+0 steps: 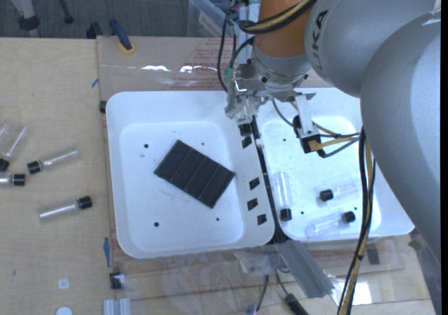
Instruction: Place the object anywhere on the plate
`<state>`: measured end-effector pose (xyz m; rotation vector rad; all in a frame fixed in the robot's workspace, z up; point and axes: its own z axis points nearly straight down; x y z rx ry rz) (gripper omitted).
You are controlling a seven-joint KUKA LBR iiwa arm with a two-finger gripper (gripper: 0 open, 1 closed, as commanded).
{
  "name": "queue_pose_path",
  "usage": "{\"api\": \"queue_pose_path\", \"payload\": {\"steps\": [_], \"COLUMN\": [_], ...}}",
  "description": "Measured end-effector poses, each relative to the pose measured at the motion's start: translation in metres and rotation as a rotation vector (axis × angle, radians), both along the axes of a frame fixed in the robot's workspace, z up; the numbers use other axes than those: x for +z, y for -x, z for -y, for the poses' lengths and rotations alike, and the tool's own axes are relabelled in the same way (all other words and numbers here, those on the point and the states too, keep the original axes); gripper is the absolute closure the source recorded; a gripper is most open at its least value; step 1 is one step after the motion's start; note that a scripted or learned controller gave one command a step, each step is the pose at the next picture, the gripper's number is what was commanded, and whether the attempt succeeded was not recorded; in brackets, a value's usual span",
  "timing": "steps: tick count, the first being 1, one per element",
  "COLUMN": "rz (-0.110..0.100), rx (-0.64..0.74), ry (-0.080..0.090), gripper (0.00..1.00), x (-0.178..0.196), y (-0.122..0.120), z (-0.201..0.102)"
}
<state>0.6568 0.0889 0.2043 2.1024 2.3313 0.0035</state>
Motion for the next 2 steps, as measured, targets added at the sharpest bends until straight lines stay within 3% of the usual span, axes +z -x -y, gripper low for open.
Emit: {"api": "queue_pose_path", "payload": {"steps": [1,2], "rz": [0.002,-0.007], "rx": [0.403,0.379], "ry": [0.001,0.001], "gripper": [1.0,1.0], "x": [0.057,-0.038], "y": [-0.008,0.021], "z": [-0.074,-0.128]}}
